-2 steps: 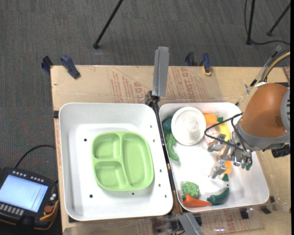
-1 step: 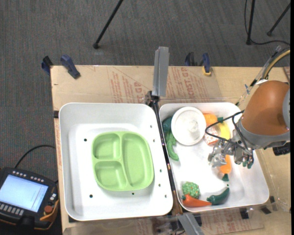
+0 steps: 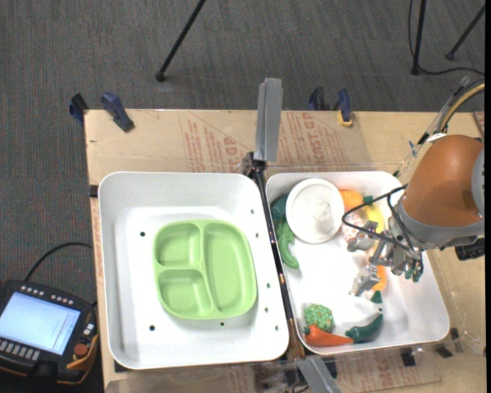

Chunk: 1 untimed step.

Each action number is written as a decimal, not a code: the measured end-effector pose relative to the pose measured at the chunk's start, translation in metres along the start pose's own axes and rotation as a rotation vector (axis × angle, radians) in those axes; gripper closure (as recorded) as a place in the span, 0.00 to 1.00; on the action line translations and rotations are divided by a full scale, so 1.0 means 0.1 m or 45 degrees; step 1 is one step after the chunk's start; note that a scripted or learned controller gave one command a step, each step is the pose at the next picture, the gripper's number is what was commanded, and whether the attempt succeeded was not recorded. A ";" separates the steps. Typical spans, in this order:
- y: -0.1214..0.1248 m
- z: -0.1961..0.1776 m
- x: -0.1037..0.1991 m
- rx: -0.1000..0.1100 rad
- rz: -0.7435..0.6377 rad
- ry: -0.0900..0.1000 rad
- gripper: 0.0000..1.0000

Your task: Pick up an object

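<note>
My gripper (image 3: 367, 283) hangs low over the right bin (image 3: 430, 301), right of its middle, under the orange-banded wrist (image 3: 443, 188). A small orange piece (image 3: 381, 283) lies right beside the gripper tip; whether it is held is unclear. A white bowl (image 3: 315, 211) sits at the bin's back left, with an orange item (image 3: 352, 196) and a yellow item (image 3: 375, 216) next to it. A green vegetable (image 3: 285, 240) lies along the left wall. A broccoli (image 3: 317, 315), a carrot (image 3: 327, 338) and a dark green piece (image 3: 365, 328) lie at the front.
The left bin (image 3: 119, 219) holds a light green divided plate (image 3: 204, 268). A grey post (image 3: 268, 125) stands behind the seam between the bins. A teach pendant (image 3: 37, 326) lies at the lower left, off the bench.
</note>
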State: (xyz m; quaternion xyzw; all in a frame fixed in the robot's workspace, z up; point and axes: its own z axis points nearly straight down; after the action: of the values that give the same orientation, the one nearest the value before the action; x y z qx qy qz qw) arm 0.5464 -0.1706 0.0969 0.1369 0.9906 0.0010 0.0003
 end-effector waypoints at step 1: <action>-0.25 0.10 0.50 0.001 0.276 0.004 0.00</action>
State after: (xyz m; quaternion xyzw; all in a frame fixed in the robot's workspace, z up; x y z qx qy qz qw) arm 0.4918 -0.1807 0.0864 0.2430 0.9700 0.0008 -0.0016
